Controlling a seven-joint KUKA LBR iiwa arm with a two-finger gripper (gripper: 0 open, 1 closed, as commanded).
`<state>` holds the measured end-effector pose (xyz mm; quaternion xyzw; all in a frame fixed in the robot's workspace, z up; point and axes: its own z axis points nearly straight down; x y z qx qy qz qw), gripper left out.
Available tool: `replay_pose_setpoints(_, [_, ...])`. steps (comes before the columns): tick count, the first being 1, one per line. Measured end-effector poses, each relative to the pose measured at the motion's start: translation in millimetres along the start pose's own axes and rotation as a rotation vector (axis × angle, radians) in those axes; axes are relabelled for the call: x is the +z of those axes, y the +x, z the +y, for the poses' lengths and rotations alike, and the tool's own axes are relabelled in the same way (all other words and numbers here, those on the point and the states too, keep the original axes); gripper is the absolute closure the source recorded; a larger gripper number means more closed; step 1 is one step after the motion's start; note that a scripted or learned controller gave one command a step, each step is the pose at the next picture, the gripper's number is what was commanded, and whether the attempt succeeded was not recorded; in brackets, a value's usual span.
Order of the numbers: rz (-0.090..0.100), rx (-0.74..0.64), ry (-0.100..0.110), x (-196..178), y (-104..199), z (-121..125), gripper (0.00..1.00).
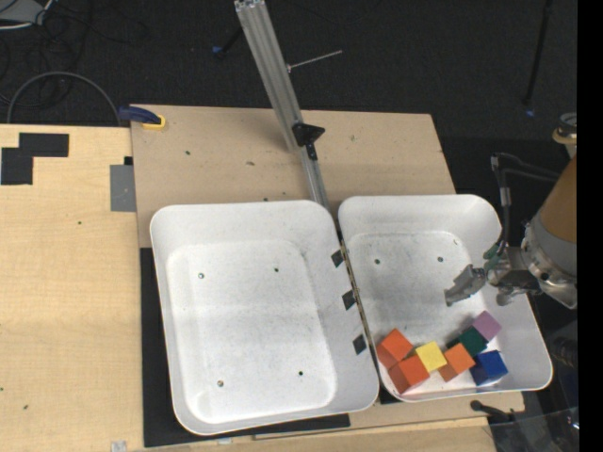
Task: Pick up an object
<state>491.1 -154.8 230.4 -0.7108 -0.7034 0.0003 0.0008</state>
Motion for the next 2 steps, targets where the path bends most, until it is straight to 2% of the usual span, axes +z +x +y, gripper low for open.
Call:
replay_pose_setpoints(1, [-0.002, -0.015, -0.005, -18.3, -36.6, 151.9, 0.00])
replay_pose_setpoints(2, [0.001, -0.013, 0.004, 140.8, 19.0, 176.1, 0.00])
